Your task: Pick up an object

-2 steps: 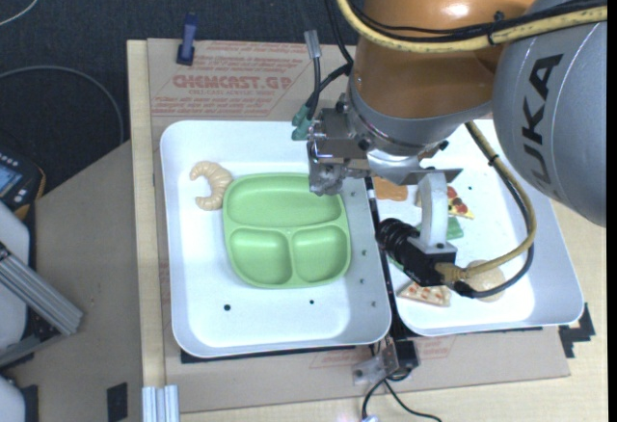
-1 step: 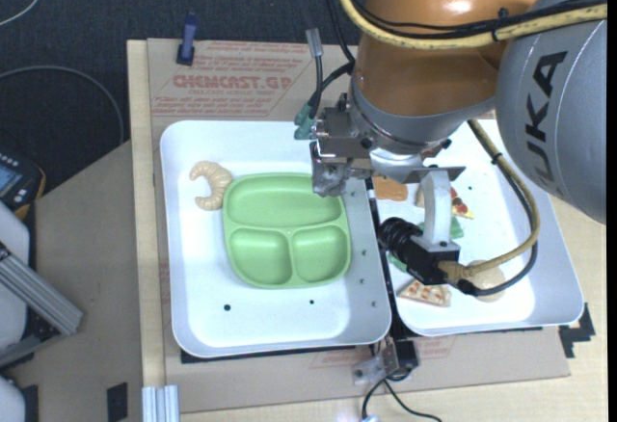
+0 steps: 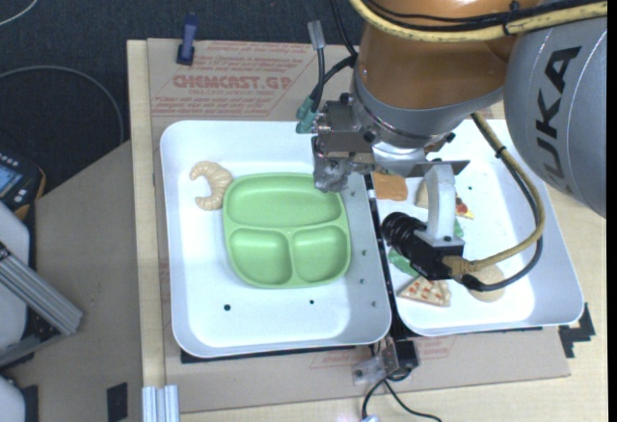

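Nothing lifted yet: hand low over tray rim in left bin, grip state impossible to tell, croissant untouched, pick remaining.

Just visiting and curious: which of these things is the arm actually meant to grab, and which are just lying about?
For the job:
croissant
green divided plate
pizza slice
gripper

Just lying about:
white bins
cardboard sheet
blue clip

Two white bins were counted on the worktop. The left bin held one green divided tray and one croissant. The right bin showed one pizza slice; its other contents were partly hidden and could not be counted.
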Available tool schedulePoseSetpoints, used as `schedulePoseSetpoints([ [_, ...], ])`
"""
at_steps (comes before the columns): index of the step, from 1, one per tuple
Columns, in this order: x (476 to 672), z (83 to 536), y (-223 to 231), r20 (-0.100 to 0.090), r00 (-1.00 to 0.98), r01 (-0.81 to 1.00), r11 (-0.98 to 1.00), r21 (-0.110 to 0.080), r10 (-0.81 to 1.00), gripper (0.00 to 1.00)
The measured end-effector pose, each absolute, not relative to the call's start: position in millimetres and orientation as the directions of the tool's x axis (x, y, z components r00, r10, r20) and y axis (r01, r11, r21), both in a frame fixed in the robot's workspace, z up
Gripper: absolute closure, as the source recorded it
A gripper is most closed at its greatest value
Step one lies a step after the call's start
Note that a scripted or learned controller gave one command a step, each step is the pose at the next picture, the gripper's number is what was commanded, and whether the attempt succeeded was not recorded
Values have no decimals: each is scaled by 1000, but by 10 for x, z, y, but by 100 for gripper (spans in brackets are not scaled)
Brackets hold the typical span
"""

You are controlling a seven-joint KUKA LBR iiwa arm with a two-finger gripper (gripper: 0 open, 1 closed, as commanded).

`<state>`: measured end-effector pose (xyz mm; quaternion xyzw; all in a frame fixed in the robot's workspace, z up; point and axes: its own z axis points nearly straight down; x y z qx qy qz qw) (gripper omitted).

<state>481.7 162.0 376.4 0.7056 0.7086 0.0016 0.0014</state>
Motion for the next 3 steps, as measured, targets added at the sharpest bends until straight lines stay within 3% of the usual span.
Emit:
schedulePoseSetpoints([
  [1,4787,3360,1167,-1,4,1000,-4,-6,1000,100],
  [2,4975,2985,735,-1,4,1000,-4,-5,1000,100],
  [3,4796,4139,831,4,-3,1000,3,14,1000,100],
])
